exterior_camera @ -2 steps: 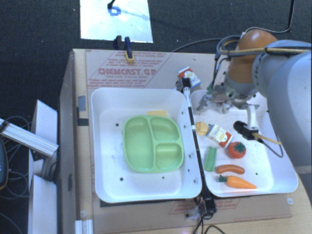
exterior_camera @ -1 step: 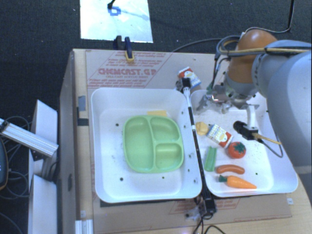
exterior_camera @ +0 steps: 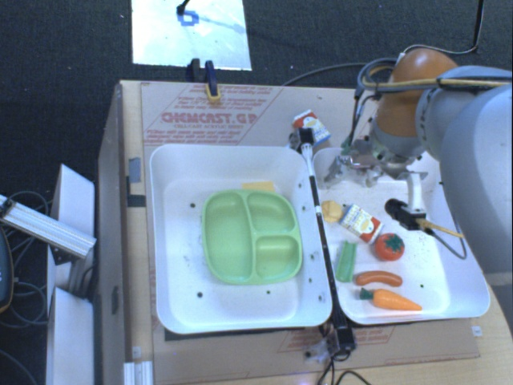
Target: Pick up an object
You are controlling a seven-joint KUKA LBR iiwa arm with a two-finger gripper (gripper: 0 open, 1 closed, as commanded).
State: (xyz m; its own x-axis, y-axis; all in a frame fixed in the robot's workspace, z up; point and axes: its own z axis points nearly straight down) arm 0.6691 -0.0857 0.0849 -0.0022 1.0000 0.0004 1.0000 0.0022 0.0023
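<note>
Your tool [exterior_camera: 346,169] hangs over the upper left corner of the right bin [exterior_camera: 469,291], a little right of the frame's centre. The grey arm [exterior_camera: 473,135] and its orange band [exterior_camera: 413,79] reach in from the right edge. From this slant you cannot tell whether the tool is released or clenched. Just below it the things to pick lie spread on the bin floor. A small pale yellow piece [exterior_camera: 331,210] sits by the wall the two bins share. A white and red carton [exterior_camera: 361,223] lies tilted just right of that piece, and a red tomato [exterior_camera: 390,247] sits to the carton's lower right. Further down the frame, a green stick [exterior_camera: 346,261] lies along the shared wall. An orange-red sausage [exterior_camera: 378,278] lies to its right, and a carrot [exterior_camera: 391,299] lies just under the sausage, near the bottom rim. A second carton [exterior_camera: 309,125] stands outside the bins, above the spot where their top corners meet, on the printed cardboard sheet [exterior_camera: 240,107] that covers the tabletop. Over in the left bin [exterior_camera: 172,295], a green divided plate [exterior_camera: 251,237] sits in the middle, with a flat yellow piece [exterior_camera: 258,187] at its upper edge.
</note>
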